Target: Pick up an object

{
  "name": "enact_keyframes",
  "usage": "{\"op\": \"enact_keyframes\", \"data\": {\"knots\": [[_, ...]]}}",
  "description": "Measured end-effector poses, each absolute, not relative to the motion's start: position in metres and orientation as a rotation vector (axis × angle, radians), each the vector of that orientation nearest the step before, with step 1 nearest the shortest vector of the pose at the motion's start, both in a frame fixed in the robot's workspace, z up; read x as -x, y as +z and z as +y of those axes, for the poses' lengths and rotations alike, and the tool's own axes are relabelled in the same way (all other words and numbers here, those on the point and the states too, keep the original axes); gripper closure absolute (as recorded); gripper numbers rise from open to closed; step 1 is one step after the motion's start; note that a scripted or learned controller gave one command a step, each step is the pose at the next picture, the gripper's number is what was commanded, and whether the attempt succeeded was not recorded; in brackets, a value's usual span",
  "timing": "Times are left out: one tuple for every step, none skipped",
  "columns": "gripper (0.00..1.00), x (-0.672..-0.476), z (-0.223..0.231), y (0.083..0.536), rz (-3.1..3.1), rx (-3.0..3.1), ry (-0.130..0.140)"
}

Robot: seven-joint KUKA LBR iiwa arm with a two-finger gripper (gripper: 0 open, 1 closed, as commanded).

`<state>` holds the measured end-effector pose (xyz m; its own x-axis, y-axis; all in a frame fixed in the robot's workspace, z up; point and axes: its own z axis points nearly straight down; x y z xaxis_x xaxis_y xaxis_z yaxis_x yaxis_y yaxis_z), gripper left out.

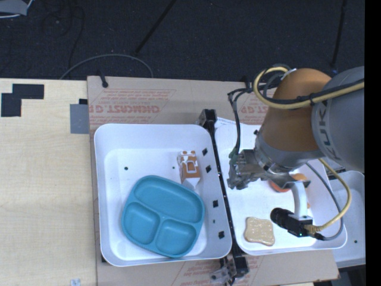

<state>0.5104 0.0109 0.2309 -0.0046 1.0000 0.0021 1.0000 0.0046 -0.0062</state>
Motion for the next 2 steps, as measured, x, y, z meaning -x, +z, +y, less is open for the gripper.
{"op": "enact_keyframes", "data": {"knots": [[1.00,-0.521,0.062,0.218,-2.223,2.214,0.004],[1.00,-0.546,0.110,0.233,-2.226,2.216,0.001]]}}
